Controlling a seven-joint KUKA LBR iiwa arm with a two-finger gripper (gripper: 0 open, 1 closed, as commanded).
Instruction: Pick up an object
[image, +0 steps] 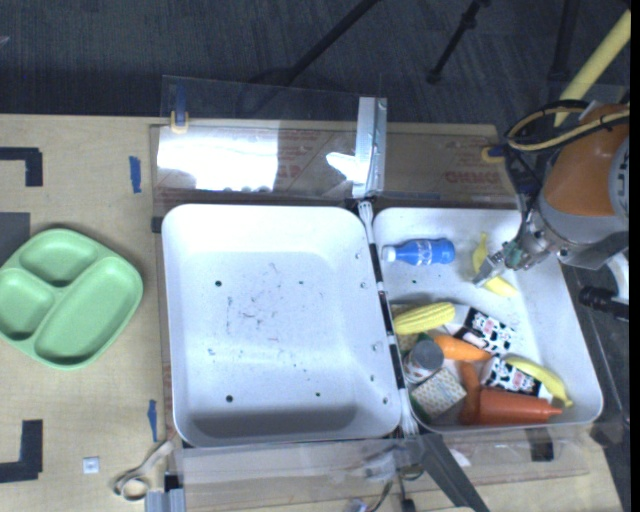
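Observation:
My gripper (508, 257) reaches in from the right, low over the back right part of the right bin (585, 345). Its tip is right beside a small yellow-green piece (483, 256) and just above a yellow piece (500, 288); nothing can be made out in its grasp. To its left a blue bottle (420, 252) lies on its side. Toward the bin's front lie a yellow corn cob (424, 318), an orange carrot (463, 349), a banana (541, 376), two black-and-white patterned items (487, 328) and a red-orange piece (510, 405).
The left bin (270, 310) adjoins the right one along a central divider. A green divided plate (65, 295) sits on the bench at far left. A clear panel (260, 150) stands behind the bins. Scissors (140, 478) lie at the front left.

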